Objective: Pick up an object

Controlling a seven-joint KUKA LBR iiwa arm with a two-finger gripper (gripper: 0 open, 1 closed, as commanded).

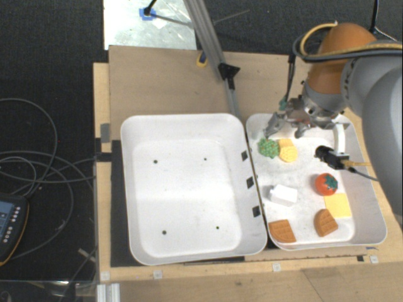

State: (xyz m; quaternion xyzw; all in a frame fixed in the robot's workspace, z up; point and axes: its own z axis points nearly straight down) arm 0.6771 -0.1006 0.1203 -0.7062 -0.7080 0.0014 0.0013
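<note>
One hand (286, 126) low, over right bin (371, 231) — arm (365, 74) bent

the left bin (189, 187) gives wide free room. in the right bin (371, 231) the toys crowd: green piece (269, 148) touching yellow corn (288, 151), tomato (325, 183) just beside cheese (339, 204).

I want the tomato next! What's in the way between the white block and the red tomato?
Nothing. In the camera view, the stretch of right bin floor between the white block and the red tomato is bare.
</note>
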